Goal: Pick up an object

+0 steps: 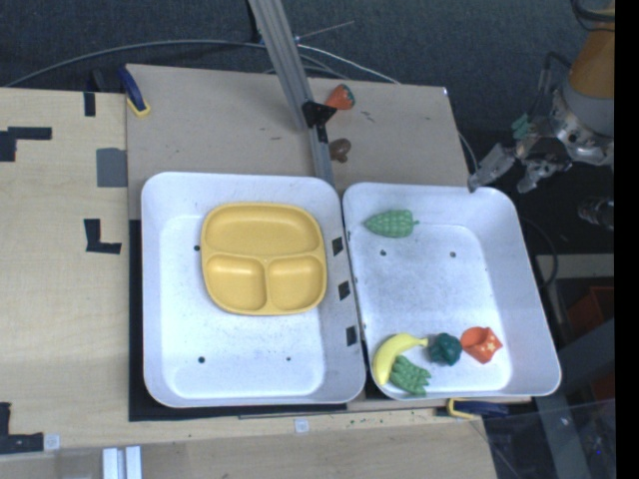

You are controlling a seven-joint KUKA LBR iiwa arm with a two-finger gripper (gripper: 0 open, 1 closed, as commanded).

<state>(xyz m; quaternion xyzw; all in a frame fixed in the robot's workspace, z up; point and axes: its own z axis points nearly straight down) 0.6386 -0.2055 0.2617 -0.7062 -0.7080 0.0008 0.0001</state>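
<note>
Two shallow white bins sit side by side on the table [230, 118]. The left bin [160, 297] holds a yellow divided plate [265, 257] with three compartments, lying flat in the bin's upper half.

The right bin [529, 307] holds five small objects:
- A light green leafy item [390, 224] lies alone near the top edge, left of centre.
- A yellow banana [390, 351] lies at the lower left corner, curved side toward the bin wall.
- A green ridged item [409, 375] lies just below the banana, touching it.
- A dark teal item [445, 348] sits just beside the banana's upper tip.
- An orange-red item [481, 344] sits just right of the teal item — the two are close, and contact cannot be confirmed.

The end effector [499, 166] is above the top right corner of the right bin, outside the bin floor and well apart from every object in it. Nothing is visible in its grasp. Whether it is spread or closed cannot be determined — the tips are too small and dark to resolve.

The arm [589, 68] enters from the upper right.
</note>
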